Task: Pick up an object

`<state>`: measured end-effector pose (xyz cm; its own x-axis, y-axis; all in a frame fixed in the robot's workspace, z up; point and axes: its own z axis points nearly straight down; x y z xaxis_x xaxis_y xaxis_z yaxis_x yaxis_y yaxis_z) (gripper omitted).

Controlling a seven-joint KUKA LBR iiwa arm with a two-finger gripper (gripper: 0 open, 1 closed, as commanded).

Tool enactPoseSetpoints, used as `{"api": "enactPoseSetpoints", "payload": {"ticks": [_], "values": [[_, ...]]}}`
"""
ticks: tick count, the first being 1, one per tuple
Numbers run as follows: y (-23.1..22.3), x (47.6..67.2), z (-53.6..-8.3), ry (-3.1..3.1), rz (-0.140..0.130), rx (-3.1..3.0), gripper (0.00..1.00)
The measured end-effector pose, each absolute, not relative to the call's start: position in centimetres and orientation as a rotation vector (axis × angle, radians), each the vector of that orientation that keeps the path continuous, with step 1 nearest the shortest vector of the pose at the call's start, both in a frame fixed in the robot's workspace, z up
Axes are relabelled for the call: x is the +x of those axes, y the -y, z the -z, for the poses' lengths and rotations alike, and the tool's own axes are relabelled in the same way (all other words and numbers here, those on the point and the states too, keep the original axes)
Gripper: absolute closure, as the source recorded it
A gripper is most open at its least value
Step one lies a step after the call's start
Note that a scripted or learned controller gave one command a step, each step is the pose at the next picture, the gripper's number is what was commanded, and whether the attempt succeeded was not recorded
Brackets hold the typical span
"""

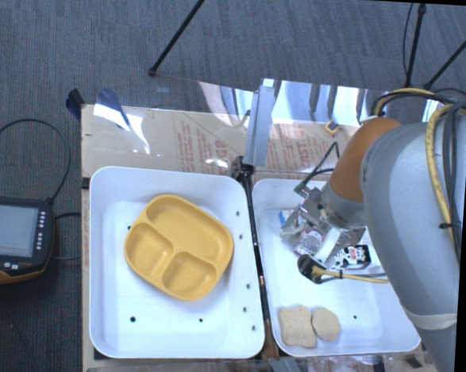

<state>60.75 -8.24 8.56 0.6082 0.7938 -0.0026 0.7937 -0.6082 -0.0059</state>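
At the right bin's near edge: two flat tan pieces [309, 325], side by side, well apart from the gripper.
Mid-bin, under the wrist: gripper [317, 241] down among small packets [354, 256], which lie just toward the arm.
Fingers: spread and hold cannot be told.
Left bin: yellow divided plate [179, 246], far off.

Upper right: grey arm [418, 210] with an orange band. Left white bin [108, 212] holds a mustard-yellow divided plate [179, 247]; tan bread slices [309, 325] lower right.

This looks like a robot lab. A big grey robot arm [410, 209] reaches over two white bins [108, 212], a control pad [11, 233] lies on grey carpet [85, 28], and tripod legs [180, 28] stand nearby.
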Motion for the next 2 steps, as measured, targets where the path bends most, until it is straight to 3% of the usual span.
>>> {"api": "enactPoseSetpoints", "payload": {"ticks": [1, 2], "values": [[8.0, 60.7, -9.4, 1.397, -0.017, -2.806, 1.00], [6.4, 53.2, -18.7, 1.683, -0.003, -2.649, 1.00]]}}
